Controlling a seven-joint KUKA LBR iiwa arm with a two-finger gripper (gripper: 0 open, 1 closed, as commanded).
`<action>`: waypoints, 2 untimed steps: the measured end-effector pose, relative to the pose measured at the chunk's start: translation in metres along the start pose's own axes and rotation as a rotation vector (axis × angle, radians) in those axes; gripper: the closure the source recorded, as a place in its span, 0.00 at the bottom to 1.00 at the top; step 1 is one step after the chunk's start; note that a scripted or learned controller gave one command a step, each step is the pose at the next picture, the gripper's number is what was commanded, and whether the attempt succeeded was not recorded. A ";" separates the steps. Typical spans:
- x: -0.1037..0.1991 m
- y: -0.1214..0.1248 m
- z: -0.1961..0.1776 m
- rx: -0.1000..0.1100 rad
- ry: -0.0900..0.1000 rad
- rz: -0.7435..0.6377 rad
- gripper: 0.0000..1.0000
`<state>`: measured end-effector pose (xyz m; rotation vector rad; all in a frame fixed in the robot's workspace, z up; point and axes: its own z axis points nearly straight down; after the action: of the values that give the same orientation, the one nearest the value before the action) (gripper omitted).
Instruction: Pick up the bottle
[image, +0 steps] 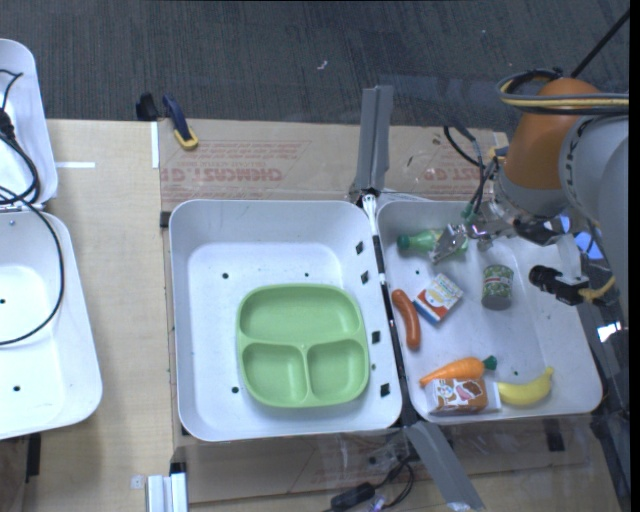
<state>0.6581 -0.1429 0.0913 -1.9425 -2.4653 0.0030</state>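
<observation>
Green bottle (420, 240), small, lying on its side in the far left corner of the right bin (570, 330), long axis roughly across the view, one end toward the divider between the bins. Looks like thin plastic: judged light, fairly stiff but likely to dent under a hard squeeze, smooth and round, so apt to roll or squirt out of a pinch. Best hold judged across the body, near the middle, fingers square to the long axis; ends too narrow and too close to the bin wall.

Gripper (452, 243) low in the same corner, just beside the bottle's right end, perhaps touching it. Metal fingers (445, 250) apart, nothing visibly between them; not holding the bottle. Exact gap hard to read at this size.

Around it, all in the right bin: orange sausage (406, 317) near the divider, small carton (438, 298) just beside it, dark can (497, 285) upright toward the middle, carrot (456, 369) and packet (462, 396) at the near edge, banana (526, 389) right of them. None touching the bottle.

Left bin (195, 300) with a green divided plate (303, 345), well apart.

Risk judged: bottle rolling against the far wall when nudged.
</observation>
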 end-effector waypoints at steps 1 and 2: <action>-0.005 0.000 -0.069 -0.006 -0.005 -0.298 0.00; -0.017 -0.003 -0.047 -0.004 -0.003 -0.357 0.00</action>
<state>0.6593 -0.1604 0.1379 -1.4763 -2.7751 0.0000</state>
